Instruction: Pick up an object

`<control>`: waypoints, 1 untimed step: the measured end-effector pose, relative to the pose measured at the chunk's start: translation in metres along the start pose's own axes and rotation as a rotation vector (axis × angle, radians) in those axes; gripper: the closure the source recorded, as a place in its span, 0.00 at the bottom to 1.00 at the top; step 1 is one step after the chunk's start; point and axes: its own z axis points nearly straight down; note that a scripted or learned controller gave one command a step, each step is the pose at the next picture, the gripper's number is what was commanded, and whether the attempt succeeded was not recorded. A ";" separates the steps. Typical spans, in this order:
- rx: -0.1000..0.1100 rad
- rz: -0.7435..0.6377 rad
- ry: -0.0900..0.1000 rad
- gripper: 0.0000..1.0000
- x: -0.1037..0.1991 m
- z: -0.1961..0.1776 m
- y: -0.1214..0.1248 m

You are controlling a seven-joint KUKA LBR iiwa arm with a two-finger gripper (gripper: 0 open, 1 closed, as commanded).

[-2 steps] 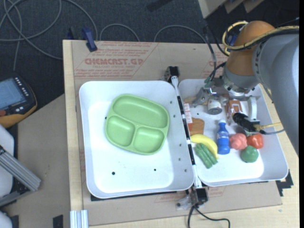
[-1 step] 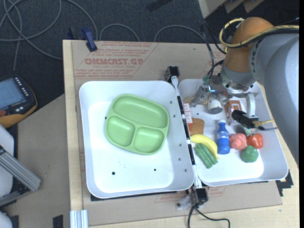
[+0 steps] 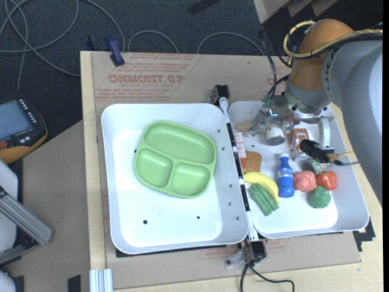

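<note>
Resting on cardboard-topped bench (image 3: 152, 78): two bins; end effector (image 3: 273, 123) grip state unclear.

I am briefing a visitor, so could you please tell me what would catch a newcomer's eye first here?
The big light green divided plate lies alone in the left bin. In the right bin bright toy foods cluster: a banana, a blue bottle and a red tomato. Above them the grey arm's orange band stands out.

The left bin (image 3: 121, 212) offers open floor around the green plate (image 3: 175, 159). In the right bin (image 3: 346, 215), toys (image 3: 285, 178) crowd the middle; its near strip lies open.
</note>
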 end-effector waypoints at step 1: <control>-0.031 0.000 0.012 1.00 0.054 -0.092 -0.033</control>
